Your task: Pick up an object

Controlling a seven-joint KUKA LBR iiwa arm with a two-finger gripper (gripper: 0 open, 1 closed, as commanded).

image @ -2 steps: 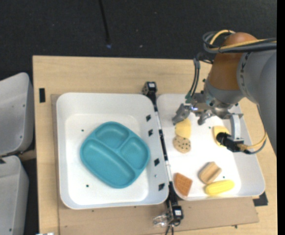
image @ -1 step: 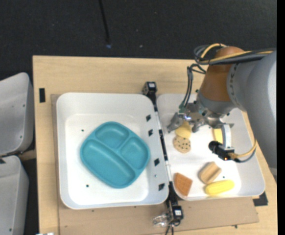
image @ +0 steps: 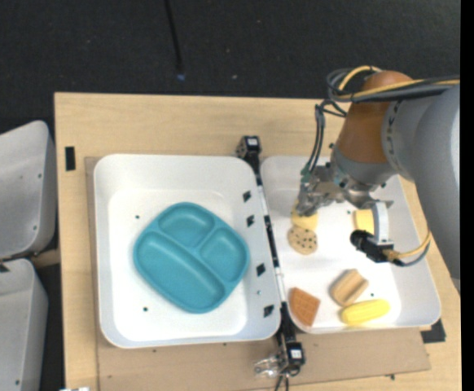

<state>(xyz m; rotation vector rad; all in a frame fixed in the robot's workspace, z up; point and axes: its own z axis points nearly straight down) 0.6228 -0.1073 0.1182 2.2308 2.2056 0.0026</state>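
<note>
Camera view looks down on a wooden table [image: 180, 120] bearing two white bins side by side. The left bin [image: 123, 177] carries a teal divided plate [image: 190, 255]. The right bin [image: 412, 300] carries the small items, and the grey arm [image: 420, 133] with its orange band reaches over it from the right.

The pincer [image: 309, 206] sits low at the near-left part of the right bin, just above a small yellow block [image: 303, 219] that lies touching a round tan cookie [image: 303, 239] with dark spots. Whether its fingers are wide or narrow I cannot tell, since the wrist and cables cover them, and nothing can be seen clamped between them. So no object appears lifted yet.

The likeliest target is the yellow block or the cookie beneath the tool. Both look like small toy food: probably light, stiff and smooth, so they may slide or tip instead of seating. The cookie lies flat, so it would best be taken across its edge, and the block across two opposite sides.

Further toward the front of the bin lie an orange wedge [image: 305, 305], a tan cylinder [image: 348, 285] and a yellow corn-like piece [image: 364, 311], well apart from the pincer. The cylinder may roll if nudged.
</note>
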